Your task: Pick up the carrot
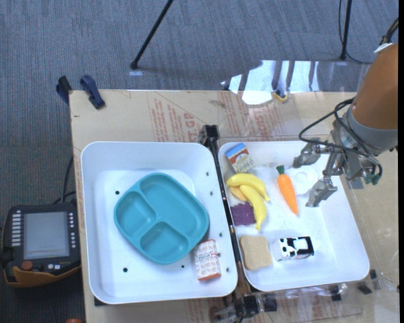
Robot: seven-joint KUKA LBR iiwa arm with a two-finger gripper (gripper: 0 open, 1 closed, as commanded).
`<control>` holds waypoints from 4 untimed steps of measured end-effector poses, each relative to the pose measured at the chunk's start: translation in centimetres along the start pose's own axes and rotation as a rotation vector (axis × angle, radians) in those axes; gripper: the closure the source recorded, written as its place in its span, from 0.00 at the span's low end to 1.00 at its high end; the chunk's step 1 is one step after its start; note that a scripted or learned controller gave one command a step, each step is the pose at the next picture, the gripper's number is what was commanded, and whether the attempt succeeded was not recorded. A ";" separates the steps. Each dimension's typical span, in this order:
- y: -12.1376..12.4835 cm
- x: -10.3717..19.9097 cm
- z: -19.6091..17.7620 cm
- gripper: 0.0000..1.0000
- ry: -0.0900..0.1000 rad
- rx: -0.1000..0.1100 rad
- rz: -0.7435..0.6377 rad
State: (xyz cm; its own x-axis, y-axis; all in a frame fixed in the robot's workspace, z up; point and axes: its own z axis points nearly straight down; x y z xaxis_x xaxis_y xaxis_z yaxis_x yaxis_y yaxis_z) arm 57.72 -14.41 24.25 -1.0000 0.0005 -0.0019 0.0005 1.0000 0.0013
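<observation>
A view from above and at a slant shows a bench carrying two shallow white bins side by side. In the right bin, an orange carrot with a green top lies lengthwise near the middle, its leafy end pointing toward the far wall. The gripper hangs just to the right of the carrot, over the same bin, with its two fingers spread apart and nothing between them; one finger points toward the carrot's top, the other finger sits level with its tip. The grey arm with its orange band reaches in from the right. To the left of the carrot lie yellow bananas, with a purple item beside them and a small carton near the far wall. Nearer the front sit a slice of bread and a black-and-white cow-patterned box. The left bin holds a teal divided plate and a small red-and-white packet by its front right corner. A handheld control pad rests on the floor to the left of the bench.
</observation>
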 end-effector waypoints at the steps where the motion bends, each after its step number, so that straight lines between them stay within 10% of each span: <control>1: 2.8 -3.5 15.5 0.00 0.015 -0.006 -0.135; 2: 2.9 -4.2 13.6 1.00 -0.005 0.000 -0.140; 3: 2.4 2.3 14.2 1.00 0.002 -0.003 -0.598; 4: 11.1 -3.0 5.1 1.00 -0.010 0.000 -0.785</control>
State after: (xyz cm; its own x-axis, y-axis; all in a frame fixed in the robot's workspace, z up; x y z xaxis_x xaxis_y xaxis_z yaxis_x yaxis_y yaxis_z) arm 60.73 -3.34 19.16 -0.7078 -0.7064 -0.0113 -0.7064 0.7078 -0.0037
